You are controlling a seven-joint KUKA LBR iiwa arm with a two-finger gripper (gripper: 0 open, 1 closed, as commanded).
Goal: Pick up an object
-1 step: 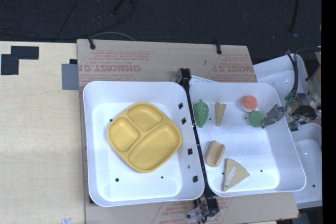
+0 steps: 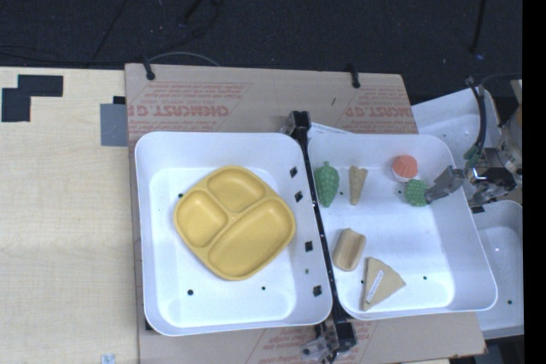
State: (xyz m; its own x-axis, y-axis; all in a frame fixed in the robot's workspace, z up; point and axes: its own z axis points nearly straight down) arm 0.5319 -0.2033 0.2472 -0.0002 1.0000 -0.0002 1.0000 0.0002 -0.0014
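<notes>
hand [image 2: 445,183] at right bin's edge, grip state unclear | small green lumpy toy [image 2: 415,193] just beside it | white plastic bins [image 2: 217,315] on cardboard-topped bench [image 2: 256,98]

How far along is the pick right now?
Done: nothing is lifted; the yellow divided plastic plate lies in the left white bin, the toy foods in the right white bin. In hand: the gripper sits at the right bin's right edge, beside the small green round toy. Left: grasp and lift an object.
</notes>
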